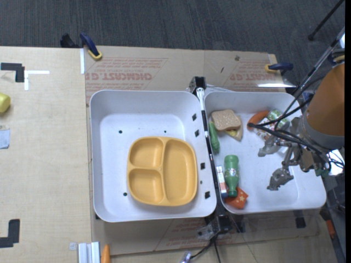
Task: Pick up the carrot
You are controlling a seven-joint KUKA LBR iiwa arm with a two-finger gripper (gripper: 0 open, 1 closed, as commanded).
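Tray (163, 171) in left bin (104, 147) — alone

— How many bins were there?
— Two bins (98, 147) (312, 199), one yellow tray (163, 171).
— And food?
— One sandwich (227, 123), one carrot (258, 118), one green bottle (231, 174), perhaps one strawberry (237, 200).

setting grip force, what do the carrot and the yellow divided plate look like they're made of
Carrot: probably molded plastic toy food, with an even orange colour and smooth surface. Yellow divided plate: likely hard matte plastic, one uniform colour with rounded molded dividers. Neither is certain from looks alone.
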